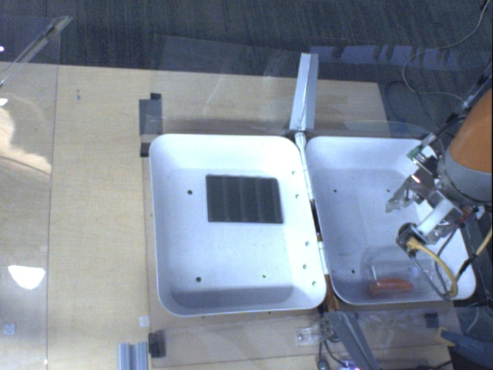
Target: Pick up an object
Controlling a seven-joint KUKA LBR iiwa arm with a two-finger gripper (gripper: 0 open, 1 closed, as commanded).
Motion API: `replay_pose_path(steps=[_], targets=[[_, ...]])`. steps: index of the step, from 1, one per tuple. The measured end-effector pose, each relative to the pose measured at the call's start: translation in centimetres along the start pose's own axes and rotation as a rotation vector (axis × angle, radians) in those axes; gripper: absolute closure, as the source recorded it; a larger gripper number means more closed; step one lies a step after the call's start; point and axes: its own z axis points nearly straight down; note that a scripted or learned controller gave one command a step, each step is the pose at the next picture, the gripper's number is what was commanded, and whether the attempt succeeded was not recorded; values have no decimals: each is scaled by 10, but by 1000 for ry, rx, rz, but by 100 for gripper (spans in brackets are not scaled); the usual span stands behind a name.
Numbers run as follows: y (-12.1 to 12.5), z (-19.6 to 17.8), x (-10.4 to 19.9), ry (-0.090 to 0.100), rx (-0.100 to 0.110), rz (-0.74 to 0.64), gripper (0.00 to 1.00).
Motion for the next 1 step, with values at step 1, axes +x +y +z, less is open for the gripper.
replay_pose_path(steps=[1], targets=[[0,0,0,0,0,0,0]])
